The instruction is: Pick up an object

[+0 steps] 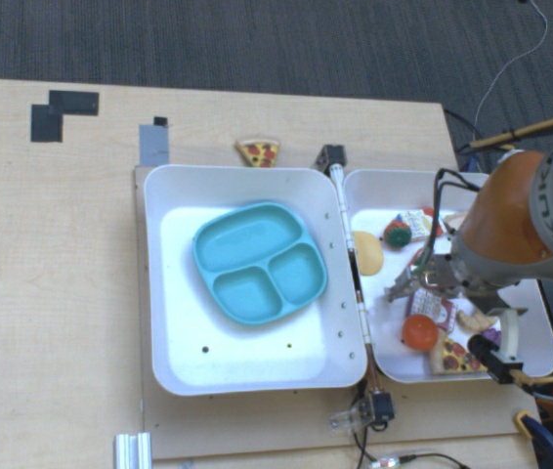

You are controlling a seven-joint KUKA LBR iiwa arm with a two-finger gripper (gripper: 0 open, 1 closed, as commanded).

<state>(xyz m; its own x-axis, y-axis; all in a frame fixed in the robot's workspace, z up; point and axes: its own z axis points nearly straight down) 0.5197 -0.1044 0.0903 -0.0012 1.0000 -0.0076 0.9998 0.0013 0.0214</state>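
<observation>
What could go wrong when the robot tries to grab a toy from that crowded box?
The toys in the right bin lie packed together, so the gripper might nudge the orange ball or the yellow toy aside instead of catching one. It could also pinch two toys at once, then drop both. The pizza slice lies flat near the bin's edge, which probably makes it hard to get fingers around.

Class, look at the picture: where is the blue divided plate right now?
The blue divided plate lies in the left white bin, roughly at its middle. The right bin, where the gripper works among small toys, is beside it.
</observation>
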